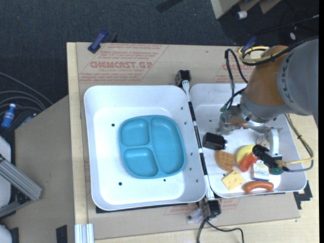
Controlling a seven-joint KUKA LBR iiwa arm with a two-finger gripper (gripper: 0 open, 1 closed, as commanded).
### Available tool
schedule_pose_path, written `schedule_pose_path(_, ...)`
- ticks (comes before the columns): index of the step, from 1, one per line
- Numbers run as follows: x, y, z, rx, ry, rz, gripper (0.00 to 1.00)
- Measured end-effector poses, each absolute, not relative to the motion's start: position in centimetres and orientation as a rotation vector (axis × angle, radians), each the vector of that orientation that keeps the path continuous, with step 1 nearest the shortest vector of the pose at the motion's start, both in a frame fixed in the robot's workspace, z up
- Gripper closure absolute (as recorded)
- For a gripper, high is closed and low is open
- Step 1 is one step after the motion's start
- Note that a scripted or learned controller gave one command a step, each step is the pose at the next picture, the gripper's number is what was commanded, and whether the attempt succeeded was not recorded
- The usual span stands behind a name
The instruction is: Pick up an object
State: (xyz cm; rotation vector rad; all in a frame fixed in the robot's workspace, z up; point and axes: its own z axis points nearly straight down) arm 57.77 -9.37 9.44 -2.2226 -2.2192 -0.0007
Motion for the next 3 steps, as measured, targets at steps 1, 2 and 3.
schedule_pose_path(1,57.76,-9.37,9.43,-2.222,-2.219,-0.001,0.0)
schedule_pose_path(2,57.8,-9.35,10.42,-2.224,-2.219,-0.002,1.0)
schedule_pose_path(3,57.79,-9.35,10.41,-2.223,-2.219,-0.002,0.0)
